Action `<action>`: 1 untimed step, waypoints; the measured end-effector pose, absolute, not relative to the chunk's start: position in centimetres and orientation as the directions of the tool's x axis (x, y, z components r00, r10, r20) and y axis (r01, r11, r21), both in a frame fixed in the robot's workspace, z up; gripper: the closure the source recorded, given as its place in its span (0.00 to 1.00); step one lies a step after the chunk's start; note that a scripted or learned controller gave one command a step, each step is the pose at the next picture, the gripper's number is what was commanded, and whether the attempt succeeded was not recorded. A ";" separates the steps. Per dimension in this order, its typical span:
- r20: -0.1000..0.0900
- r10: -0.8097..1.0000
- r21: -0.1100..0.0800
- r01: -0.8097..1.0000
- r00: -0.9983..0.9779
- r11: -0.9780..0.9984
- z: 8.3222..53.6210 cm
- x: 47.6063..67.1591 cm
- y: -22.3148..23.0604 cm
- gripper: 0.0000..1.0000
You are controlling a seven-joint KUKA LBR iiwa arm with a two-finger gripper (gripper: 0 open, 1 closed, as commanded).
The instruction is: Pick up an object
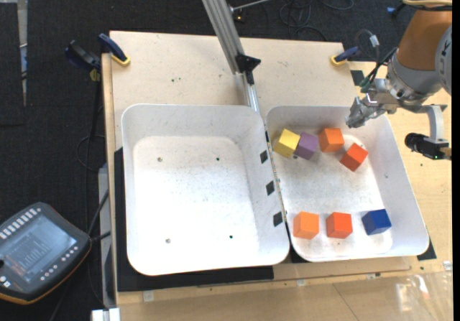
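The right bin holds several small blocks. At its back lie a yellow block, a purple block, an orange block and a red-orange block. Along its front sit an orange block, a red-orange block and a blue block. My gripper hangs over the bin's back right corner, just right of and behind the back orange block. Nothing shows between its fingertips.
The left bin lies beside the right one. A slanted metal pole runs from the top down to the bins' shared edge. Clamps sit at the bench's back corners. A teach pendant rests at lower left.
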State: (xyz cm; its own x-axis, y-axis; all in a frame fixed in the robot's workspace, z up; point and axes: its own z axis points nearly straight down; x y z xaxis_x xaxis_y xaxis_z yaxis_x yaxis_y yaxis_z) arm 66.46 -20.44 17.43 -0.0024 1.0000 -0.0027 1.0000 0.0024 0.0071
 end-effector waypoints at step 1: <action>-0.003 1.000 0.008 1.000 -0.004 0.004 22.2 67.1 -19.8 1.00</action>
